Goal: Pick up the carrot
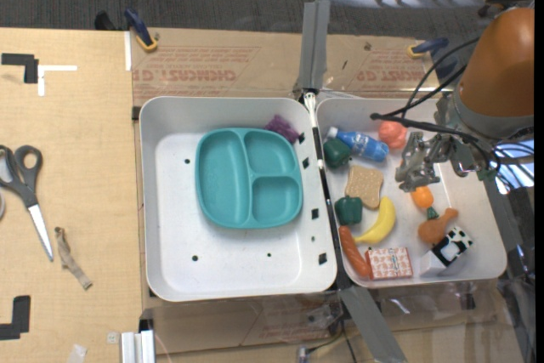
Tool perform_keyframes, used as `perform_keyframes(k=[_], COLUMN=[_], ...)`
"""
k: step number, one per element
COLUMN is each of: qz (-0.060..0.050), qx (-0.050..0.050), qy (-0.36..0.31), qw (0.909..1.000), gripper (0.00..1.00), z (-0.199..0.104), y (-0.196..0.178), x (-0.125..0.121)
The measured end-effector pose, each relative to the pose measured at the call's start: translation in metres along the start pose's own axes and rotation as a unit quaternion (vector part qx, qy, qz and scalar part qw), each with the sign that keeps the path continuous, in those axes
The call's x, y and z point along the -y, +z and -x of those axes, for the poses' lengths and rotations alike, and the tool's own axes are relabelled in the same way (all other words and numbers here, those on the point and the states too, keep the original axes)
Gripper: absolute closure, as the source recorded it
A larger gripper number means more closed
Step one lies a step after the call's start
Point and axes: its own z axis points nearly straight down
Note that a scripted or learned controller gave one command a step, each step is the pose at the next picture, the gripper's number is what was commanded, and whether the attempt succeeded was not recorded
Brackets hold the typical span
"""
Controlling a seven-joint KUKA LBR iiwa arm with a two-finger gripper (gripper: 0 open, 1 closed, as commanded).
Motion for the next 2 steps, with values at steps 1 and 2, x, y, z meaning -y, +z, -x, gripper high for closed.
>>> perform_keyframes(k=[1,2], qz=[0.001,0.001], qx=[0.001,0.001], qy=[-0.226,-0.356], qw=[0.9741,0.9344], gripper=[1.0,1.0], z=[-0.033,-0.044], y=[-0.063,-0.074], x=[-0.026,-0.031])
